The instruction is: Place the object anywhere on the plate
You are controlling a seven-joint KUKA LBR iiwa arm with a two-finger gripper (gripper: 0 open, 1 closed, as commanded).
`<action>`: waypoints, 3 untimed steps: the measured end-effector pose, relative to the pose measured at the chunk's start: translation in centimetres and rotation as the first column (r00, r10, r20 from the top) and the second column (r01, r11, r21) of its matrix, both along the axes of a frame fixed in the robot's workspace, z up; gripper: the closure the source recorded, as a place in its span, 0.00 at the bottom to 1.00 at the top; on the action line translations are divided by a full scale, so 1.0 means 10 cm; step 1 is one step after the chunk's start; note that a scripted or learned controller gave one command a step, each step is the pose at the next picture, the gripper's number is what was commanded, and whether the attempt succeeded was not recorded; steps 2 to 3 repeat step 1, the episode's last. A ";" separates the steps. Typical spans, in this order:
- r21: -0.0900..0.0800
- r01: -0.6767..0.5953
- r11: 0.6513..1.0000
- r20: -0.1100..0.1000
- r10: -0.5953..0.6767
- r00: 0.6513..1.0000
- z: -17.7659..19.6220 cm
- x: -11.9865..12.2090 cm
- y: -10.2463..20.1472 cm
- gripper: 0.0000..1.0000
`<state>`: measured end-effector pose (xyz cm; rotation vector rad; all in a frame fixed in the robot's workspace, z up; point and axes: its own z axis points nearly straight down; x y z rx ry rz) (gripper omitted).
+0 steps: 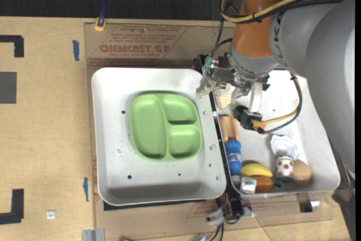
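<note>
The grey arm [321, 48] with its orange band fills the upper right, closest to the lens, reaching down over the far left corner of the right bin [316, 178]. Its gripper [228, 90] hangs above a pale speckled object [224, 99] there; whether the fingers are spread or pressed together cannot be told. Along that bin's near side lie a blue bottle [233, 153], a yellow banana [255, 169], a crumpled white cloth [284, 145] and a brown ball [302, 172]. The green 3-compartment plate [152, 127] sits in the left bin [107, 121] on the bench [45, 138].
</note>
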<state>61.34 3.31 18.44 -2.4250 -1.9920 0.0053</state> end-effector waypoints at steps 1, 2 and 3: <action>0.000 0.000 1.000 0.000 0.000 1.000 0.00 0.00 0.00 0.00; 0.000 0.000 1.000 0.000 0.000 1.000 0.00 0.00 0.00 0.00; 0.000 0.000 1.000 0.000 0.000 1.000 0.00 0.00 0.00 0.00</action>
